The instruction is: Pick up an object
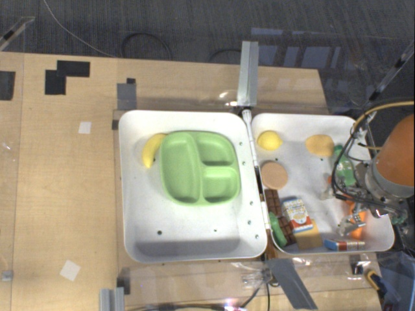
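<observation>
We take the green divided tray (198, 167) as our landmark; it lies in the left bin (139, 238), with a banana (151, 149) tucked against its left edge. To the tray's right, across the divider, the right bin (295, 125) holds a yellow lemon (269, 140), a tan round disc (274, 174) below it, and an orange-yellow fruit (319, 145) further right. Lower, right of the tray's near corner, we see a chocolate bar (273, 206), a small carton (297, 215) and a marker (343, 244). The arm (395, 157) hangs over the bin's far right side. The gripper (353, 220) sits low among cables, and we cannot tell its state
</observation>
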